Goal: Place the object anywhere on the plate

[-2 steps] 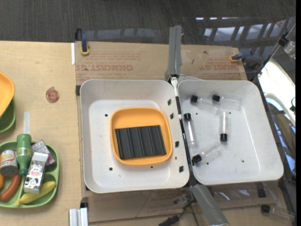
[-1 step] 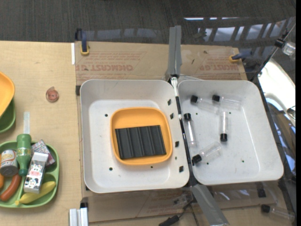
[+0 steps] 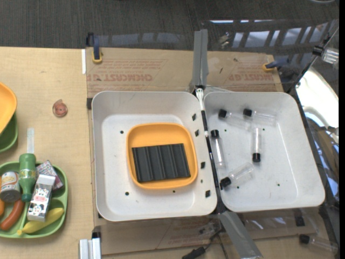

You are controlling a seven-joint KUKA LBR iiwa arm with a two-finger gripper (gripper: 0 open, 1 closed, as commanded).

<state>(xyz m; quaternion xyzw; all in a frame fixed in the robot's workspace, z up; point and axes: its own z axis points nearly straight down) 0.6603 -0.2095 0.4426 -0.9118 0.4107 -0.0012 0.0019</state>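
A black ridged block (image 3: 161,162) lies on the orange plate (image 3: 161,137) in the left bin (image 3: 108,161); clear black-capped tubes (image 3: 255,144) are scattered across the right bin (image 3: 302,166).

You see two bins side by side on the counter (image 3: 48,80). The left bin (image 3: 108,193) holds a plate (image 3: 161,135) carrying a ridged block (image 3: 161,162). The right bin (image 3: 291,182) holds five capped tubes (image 3: 256,144), scattered apart toward its left half.

Even, bright overhead light, soft shadows, and strong glare on the white bin (image 3: 302,124) at right.
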